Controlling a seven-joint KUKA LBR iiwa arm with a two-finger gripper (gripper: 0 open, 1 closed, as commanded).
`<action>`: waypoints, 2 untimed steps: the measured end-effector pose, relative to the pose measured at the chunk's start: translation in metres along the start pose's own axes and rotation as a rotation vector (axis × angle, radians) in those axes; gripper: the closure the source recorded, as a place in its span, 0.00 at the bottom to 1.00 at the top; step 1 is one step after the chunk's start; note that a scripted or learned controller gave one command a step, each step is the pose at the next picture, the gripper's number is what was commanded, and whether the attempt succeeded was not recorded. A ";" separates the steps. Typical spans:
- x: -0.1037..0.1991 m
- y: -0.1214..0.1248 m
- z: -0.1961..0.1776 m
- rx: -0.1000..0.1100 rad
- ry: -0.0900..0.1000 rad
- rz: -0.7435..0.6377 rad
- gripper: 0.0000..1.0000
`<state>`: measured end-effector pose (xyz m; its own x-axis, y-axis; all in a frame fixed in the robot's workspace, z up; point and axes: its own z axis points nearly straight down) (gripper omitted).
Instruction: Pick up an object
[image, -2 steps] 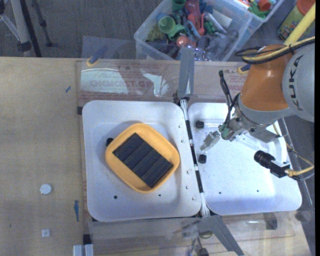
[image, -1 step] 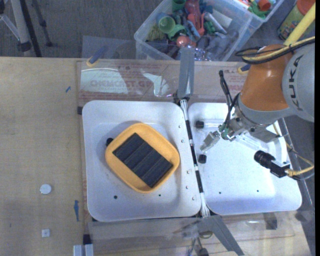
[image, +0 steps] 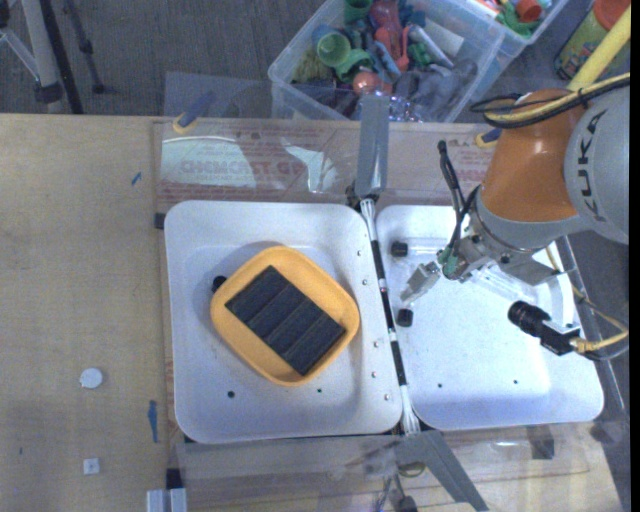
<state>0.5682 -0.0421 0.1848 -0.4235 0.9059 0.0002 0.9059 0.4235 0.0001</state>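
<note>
Gripper: the gripper (image: 420, 282) hangs low over the upper left part of the right bin (image: 500, 400), slanting down and away from the orange band of the arm (image: 535, 160). Whether it stands wide or narrow, I cannot tell; the tip is small and pale against the white floor, and nothing is visibly held in it.

Task's thing: the yellow object (image: 285, 315), a rounded slab with a dark ribbed panel on top, lies in the left bin (image: 190, 400), well apart from the gripper, across the divider (image: 385, 310) on the side away from the arm.

Near the gripper: a small dark piece (image: 399, 247) sits just beyond the tip toward the back rim, and another small dark piece (image: 404, 317) lies just in front of it by the divider. Both are too small to identify.

Risk, empty grasp: the gripper is above bare bin floor, so closing here would likely catch nothing.

Risk, width: the yellow object looks broad and flat; a grasp across its full face would probably not fit, so an edge would have to be taken, and it could slip or tip.

Risk, crossing: moving low toward the left bin could knock the divider or the raised rims.

Risk, cables: the black cables (image: 455, 190) and the black fitting (image: 535, 322) trail close behind the gripper and might snag on a long reach.
</note>
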 end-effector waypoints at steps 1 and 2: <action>0.000 0.000 0.000 0.000 0.000 0.000 0.00; 0.000 0.000 0.000 0.000 0.000 0.000 0.00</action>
<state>0.5682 -0.0421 0.1848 -0.4235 0.9059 0.0002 0.9059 0.4235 0.0001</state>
